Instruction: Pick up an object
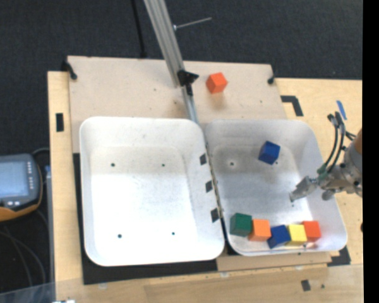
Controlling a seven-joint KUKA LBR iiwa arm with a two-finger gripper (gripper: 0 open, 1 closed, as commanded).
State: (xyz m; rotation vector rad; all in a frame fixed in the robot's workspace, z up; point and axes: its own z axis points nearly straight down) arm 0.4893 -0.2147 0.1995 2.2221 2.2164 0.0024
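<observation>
While the claw (298, 191) hangs low at the right bin's (240, 131) right wall, jaw state indeterminate at this resolution, candidate targets lie on two sides: a lone blue cube (270, 152) up and left of it, and a touching row just below it along the near wall, green cube (241, 224), orange cube (261, 229), dark blue cube (278, 235), yellow cube (297, 233), red-orange cube (311, 230). Judgement: take the lone blue cube, since bare floor surrounds it, whereas the packed row leaves no finger room and crowds the rim. An orange block (216, 83) sits on the surface beyond the bins, well apart.
</observation>
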